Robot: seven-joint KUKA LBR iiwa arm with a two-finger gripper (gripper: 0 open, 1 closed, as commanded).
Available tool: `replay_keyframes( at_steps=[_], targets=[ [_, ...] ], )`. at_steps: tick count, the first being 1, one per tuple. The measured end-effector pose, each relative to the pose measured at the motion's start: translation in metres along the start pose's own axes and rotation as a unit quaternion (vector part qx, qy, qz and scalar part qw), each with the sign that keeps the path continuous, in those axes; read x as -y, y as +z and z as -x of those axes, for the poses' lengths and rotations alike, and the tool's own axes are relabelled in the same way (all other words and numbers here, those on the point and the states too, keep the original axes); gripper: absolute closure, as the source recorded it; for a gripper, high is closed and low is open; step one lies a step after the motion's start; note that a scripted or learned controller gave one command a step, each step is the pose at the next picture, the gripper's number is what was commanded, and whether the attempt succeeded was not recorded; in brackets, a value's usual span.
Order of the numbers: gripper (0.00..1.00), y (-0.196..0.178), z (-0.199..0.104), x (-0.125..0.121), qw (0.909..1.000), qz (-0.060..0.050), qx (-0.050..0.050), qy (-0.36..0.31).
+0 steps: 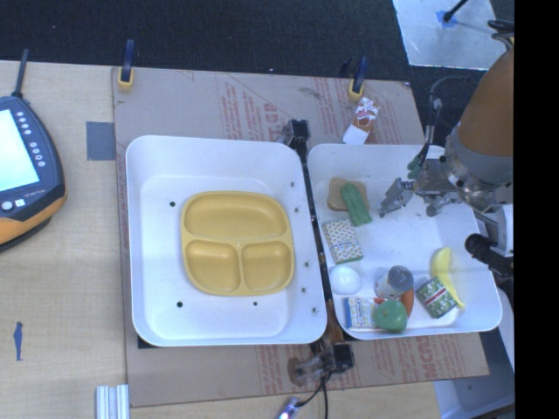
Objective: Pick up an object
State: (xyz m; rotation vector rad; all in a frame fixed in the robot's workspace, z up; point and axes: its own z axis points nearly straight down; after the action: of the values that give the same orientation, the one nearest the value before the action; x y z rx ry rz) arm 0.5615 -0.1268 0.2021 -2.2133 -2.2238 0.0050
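My arm (489, 120) came in from the right, and my claw (397, 197) hung over the upper part of the right bin (489, 326), its dark fingers splayed apart with nothing between them. I was released, gripping no object at all.

The things I might have picked lay scattered below and to the left of me in that same bin. Nearest my fingertips sat a green block (355, 203) lying across a tan, bread-like slab (339, 194), just beside my claw but apart from it. Below those rested a small checkered packet (342, 240), and further down a white ball (345, 279). Along the bin's lower edge I saw a green round fruit (390, 315) lying against a small carton (356, 312), a grey-topped little jar (395, 280), a yellow banana (445, 271), and beside it what seemed to be a small green-labelled can (433, 297), though it was too blurred for me to be sure.

The left bin (148, 234) held a yellow divided tray (237, 241), lying flat in its middle, well apart from my claw.
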Motion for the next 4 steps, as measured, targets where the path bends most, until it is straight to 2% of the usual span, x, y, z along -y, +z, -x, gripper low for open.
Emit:
replay_keyframes(
  at_steps=[1,2,3,4],
  targets=[
    [0.00,0.111,-0.029,-0.036,1.0000,-0.001,0.001,-0.001],
    [0.00,0.110,-0.032,-0.093,1.0000,0.001,0.000,0.001],
    [0.00,0.110,-0.002,-0.070,1.0000,0.000,0.000,0.001],
    [0.00,0.110,0.004,-0.090,1.0000,0.002,0.000,0.000]
  ],
)
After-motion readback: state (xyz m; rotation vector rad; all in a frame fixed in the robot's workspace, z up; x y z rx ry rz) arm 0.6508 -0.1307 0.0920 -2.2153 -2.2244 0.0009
